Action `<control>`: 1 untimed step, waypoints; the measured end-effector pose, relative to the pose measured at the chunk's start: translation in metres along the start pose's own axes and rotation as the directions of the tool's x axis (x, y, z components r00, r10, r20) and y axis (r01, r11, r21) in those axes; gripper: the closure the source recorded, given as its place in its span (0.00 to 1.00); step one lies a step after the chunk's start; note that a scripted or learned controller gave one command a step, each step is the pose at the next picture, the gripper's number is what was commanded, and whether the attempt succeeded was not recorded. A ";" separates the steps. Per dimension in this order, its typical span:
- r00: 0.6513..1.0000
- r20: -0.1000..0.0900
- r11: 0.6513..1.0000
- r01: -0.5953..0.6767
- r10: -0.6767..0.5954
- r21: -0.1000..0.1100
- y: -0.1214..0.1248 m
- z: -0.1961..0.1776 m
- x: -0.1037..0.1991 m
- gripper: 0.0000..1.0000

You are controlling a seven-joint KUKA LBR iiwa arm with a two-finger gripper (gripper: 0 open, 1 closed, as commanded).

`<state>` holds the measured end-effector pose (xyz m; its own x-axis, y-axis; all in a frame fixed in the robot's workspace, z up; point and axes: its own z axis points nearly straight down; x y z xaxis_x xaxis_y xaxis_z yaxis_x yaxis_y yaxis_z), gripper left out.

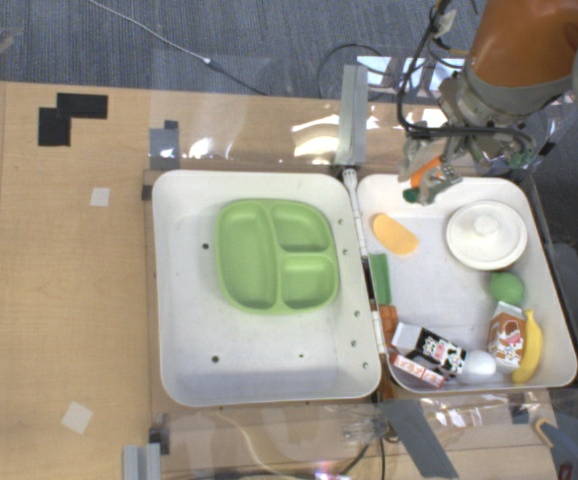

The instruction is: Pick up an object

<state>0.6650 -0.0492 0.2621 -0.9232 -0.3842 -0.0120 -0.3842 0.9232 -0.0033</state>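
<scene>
Two white bins (169, 298) are seen on a wooden bench — a green plate (275, 255) lies in the left one. At the right bin's far edge, a carrot (421, 180) is clasped by the gripper (431, 183).

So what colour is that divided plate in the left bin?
Light green, seen in the camera view: divided plate.

Arm (529, 28) cropped at top edge

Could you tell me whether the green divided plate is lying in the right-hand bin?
No, the green divided plastic plate lies alone in the left white bin.
</scene>
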 end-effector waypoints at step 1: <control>0.996 -0.001 0.996 0.084 -0.084 -0.005 0.074 0.011 -0.017 1.00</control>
<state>0.6522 0.0259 0.2513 -0.8878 -0.4601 -0.0102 -0.4602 0.8878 0.0004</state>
